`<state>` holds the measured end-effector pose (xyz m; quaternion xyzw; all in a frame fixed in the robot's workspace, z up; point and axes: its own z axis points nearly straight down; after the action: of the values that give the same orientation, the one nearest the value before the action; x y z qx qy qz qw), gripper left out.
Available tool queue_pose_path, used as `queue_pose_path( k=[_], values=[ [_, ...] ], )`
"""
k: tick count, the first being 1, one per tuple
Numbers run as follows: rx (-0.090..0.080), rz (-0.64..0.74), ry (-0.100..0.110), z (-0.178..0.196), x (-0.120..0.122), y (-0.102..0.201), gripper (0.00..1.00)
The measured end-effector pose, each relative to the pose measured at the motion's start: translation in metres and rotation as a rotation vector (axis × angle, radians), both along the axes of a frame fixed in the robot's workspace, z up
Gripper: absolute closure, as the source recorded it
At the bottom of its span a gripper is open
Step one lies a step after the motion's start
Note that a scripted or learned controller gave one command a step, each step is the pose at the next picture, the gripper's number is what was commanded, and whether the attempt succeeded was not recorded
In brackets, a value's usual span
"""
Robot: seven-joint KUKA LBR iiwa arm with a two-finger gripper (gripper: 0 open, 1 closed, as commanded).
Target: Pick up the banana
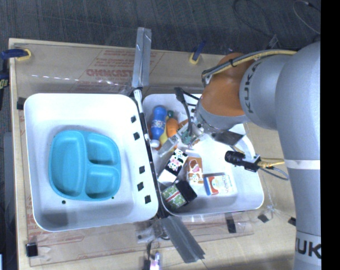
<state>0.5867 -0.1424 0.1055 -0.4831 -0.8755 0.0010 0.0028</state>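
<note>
Grey arm [282,89] low over cluttered right bin [254,193]; gripper [187,133] among packets; jaw state indiscernible; banana unidentified; risk: seizing neighbouring blue bottle [158,122] instead.

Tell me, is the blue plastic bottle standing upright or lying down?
Lying down: the blue plastic bottle shows its full length on the floor of the right white bin.

A dark grey carpet [74,10] covers the floor from 9 through 12 to 2 o'clock. A brown board [74,66] tops the bench, bearing faint red print near 12. Blue clamps [12,54] grip its edge at 10 o'clock, another [198,50] near 1. Cables [259,7] trail over the carpet at 1 o'clock.
</note>
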Motion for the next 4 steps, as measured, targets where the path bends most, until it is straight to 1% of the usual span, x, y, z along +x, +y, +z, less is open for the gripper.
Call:
queue_pose_path(
  k=[1,2,3,4],
  values=[
    [0.0,0.0,0.003,0.007,0.0,-0.001,1.0],
    [-0.001,0.029,-0.003,0.084,-0.028,0.092,1.0],
    [-0.003,-0.076,0.0,0.083,-0.001,0.199,1.0],
    [-0.002,0.025,-0.003,0.083,-0.002,0.227,1.0]
  ],
)
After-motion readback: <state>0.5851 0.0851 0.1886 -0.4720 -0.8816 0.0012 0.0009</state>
